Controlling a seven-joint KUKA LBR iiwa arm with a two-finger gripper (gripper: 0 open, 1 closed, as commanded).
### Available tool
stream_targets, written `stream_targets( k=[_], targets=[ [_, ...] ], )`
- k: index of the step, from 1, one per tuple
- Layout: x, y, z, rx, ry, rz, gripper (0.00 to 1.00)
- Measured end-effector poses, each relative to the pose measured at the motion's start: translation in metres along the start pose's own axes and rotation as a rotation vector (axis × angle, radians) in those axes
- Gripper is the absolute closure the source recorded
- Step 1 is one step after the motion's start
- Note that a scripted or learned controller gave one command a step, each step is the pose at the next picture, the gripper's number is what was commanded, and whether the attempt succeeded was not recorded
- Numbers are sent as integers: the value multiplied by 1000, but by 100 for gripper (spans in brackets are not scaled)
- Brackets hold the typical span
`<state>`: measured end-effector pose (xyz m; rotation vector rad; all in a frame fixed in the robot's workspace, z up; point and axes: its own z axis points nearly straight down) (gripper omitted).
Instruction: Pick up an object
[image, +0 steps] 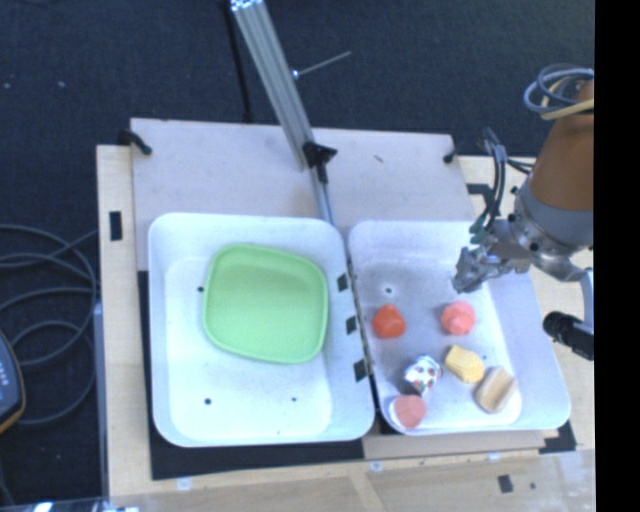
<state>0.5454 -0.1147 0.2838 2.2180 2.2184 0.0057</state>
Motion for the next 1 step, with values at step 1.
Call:
stream_targets(
  k=[1],
  targets=[
    [51,22,14,6,1,-3,100]
  ],
)
